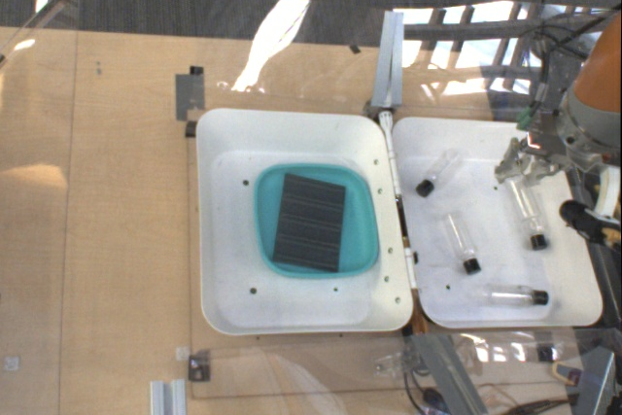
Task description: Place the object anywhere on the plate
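Note:
A teal plate (362, 230) lies in the middle of the left bin (224, 238). A dark grey ridged rectangular block (310, 222) rests flat on the plate, slightly tilted. My gripper (525, 162) hangs over the far right part of the right bin (491, 146), just above the upper end of a clear vial (530, 212) with a black cap. I see nothing held in the gripper.
Several clear vials with black caps lie scattered in the right bin, such as one at the upper left (434, 172), one in the middle (460, 244) and one near the front edge (516, 294). A metal post (389, 63) stands behind the gap between the bins.

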